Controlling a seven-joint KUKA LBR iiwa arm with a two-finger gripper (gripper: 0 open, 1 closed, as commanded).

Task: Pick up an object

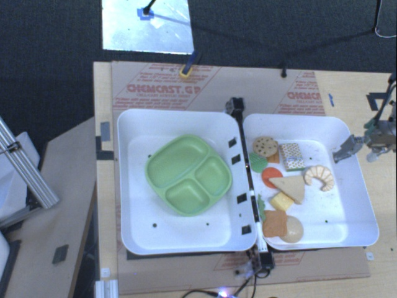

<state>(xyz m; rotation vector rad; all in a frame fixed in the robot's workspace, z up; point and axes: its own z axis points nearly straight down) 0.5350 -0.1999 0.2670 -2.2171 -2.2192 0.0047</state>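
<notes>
The right bin [356, 185] holds several toy foods. A chocolate-chip cookie [265, 146] lies at its back left, with a speckled square cracker [292, 155] beside it. A croissant [320, 177] sits mid-bin, close to a tan sandwich wedge [289, 188], a red slice [268, 174], a yellow cheese block [281, 202], a brown bread piece [274, 224] and a pale round bun [293, 230]. My gripper [358, 152] hangs over the bin's right rim, right of and above the croissant. It is open with nothing between its fingers.
A green divided plate [188, 174] lies in the left bin [133, 228]. A black-clipped divider [244, 166] separates the bins. A green piece [257, 162] rests against it. Cardboard [161, 89] underlies both bins, and a shiny metal sheet [147, 17] lies behind.
</notes>
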